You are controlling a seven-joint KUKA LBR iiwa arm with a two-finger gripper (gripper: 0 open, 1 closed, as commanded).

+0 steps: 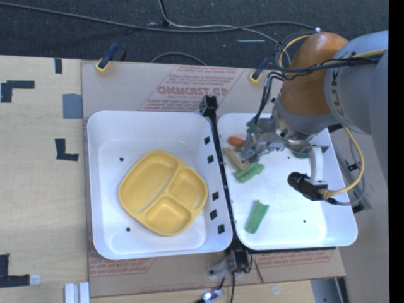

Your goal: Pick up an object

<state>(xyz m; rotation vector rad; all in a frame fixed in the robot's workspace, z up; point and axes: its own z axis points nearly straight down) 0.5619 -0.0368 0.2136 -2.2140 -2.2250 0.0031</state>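
Two shallow white bins sit side by side on the cardboard-covered worktop [183,90], and all the action is over on the right. The left white bin [104,169] carries a yellow plastic plate with three compartments [163,192], lying tilted across the bin's floor. In the right white bin [334,229], a small huddle of objects gathers near the upper left corner, close to the black divider [218,169] between the bins: a small orange piece [235,141], a tan stick-shaped piece [235,160] just below it, and a light green flat block [248,172] touching or just beside the tan piece. Well apart from that cluster, lower down toward the middle of the bin floor, a second green elongated block [256,216] lies at a slant by itself. The grey arm with the orange band [315,74] reaches in from the right, its wrist bent down over the upper part of the right bin, and the gripper [252,147] hangs right above the cluster, its dark tip just beside the orange and tan pieces. Whether the gripper is spread or closed I cannot tell from this angle, and nothing is clearly seen pinched in it. Two yellow-and-blue clamps [106,57] pin the cardboard at its far edge, and black cables [189,24] trail across the dark floor beyond.
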